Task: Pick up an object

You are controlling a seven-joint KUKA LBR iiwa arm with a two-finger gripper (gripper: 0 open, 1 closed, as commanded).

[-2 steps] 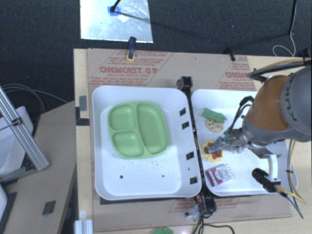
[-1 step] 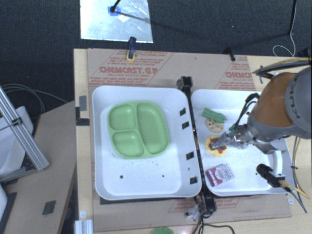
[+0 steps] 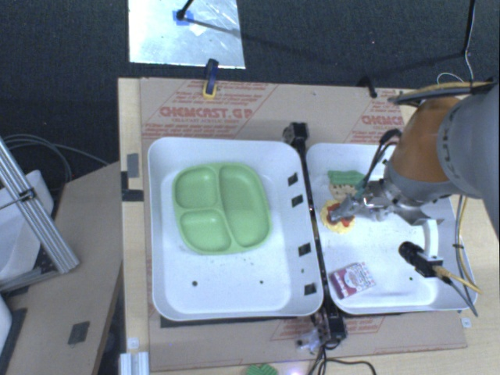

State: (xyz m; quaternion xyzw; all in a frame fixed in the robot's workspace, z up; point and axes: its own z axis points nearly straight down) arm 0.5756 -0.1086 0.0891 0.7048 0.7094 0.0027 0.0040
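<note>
Well off to the left of the end effector [image 3: 349, 209], in the neighbouring bin [image 3: 160, 233], lies a pale green divided plate [image 3: 221, 208] with three compartments; it plays no part in the risk here. The trouble gathers at the tip itself, which sits low over the left part of the right-hand bin [image 3: 437, 291], directly at a small red-and-yellow toy [image 3: 339, 216]. Whether the end effector is wide or narrow I cannot tell, since its tip merges with the toy in this slanted view, so a grasp cannot be claimed.

The toy looks small, lumpy and irregular, red and yellow with a whitish patch, lying close to the bin's left wall. That wall is the likely cause of a failed try: one side of the end effector may catch the rim or nudge the toy against it rather than enclosing it. Just behind the tip lies a green-and-tan block-like piece [image 3: 344, 181], near enough to be knocked or caught along with the toy. Nearer the camera, apart from the tip, a red-and-white packet [image 3: 352, 279] lies flat. To the right, the desk [image 3: 258, 104] edge carries loose cables [image 3: 461, 276] that the arm could snag.
</note>
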